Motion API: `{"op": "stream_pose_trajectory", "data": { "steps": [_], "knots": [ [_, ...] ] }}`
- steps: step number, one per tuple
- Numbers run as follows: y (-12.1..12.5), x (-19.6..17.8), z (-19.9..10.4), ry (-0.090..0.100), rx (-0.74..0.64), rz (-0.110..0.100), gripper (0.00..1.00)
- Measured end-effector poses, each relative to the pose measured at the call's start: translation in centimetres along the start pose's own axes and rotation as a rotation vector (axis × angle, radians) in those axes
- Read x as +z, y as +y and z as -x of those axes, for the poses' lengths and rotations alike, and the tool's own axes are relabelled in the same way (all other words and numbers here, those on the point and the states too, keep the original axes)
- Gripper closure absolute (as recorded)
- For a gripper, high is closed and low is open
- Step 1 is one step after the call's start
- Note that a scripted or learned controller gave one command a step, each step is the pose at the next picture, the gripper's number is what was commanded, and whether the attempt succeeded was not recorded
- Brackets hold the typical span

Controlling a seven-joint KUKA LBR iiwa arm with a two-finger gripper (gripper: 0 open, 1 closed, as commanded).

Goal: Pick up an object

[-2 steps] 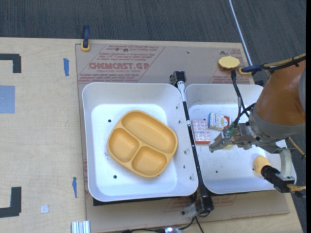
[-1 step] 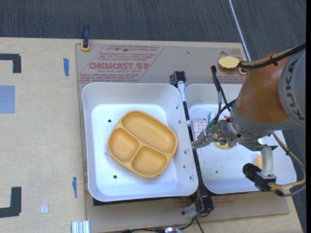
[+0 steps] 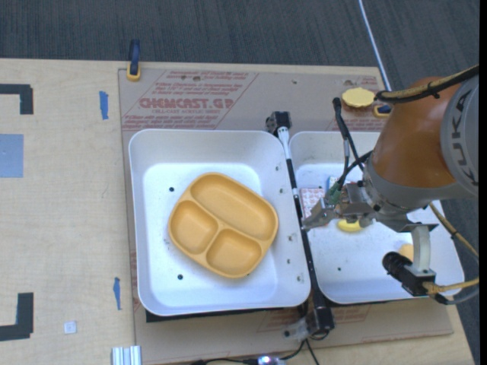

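The arm (image 3: 426, 147) hides much of the right bin (image 3: 358, 280).

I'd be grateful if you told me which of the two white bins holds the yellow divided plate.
The left bin holds the yellow divided plate. The right bin lies under the arm, whose end effector hovers by its left wall.

Here's the arm (image 3: 426, 143), bulky and rounded, a broad orange band wrapping it above the wrist, with a grey shell at the right edge carrying large dark letters. Black cables loop over the top of the orange section and trail down beside it. Below sits a grey metal wrist block with small fittings.
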State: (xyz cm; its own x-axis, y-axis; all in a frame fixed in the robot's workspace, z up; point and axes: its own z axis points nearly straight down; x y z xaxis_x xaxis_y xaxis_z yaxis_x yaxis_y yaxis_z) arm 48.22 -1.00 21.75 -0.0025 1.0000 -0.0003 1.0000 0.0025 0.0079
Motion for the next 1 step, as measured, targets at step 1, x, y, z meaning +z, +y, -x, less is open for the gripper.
{"op": "stream_pose_trajectory", "data": {
  "steps": [1],
  "knots": [
    [0.16, -1.02, -0.05, 0.000, -0.001, 0.004, 1.00]
  ]
}}
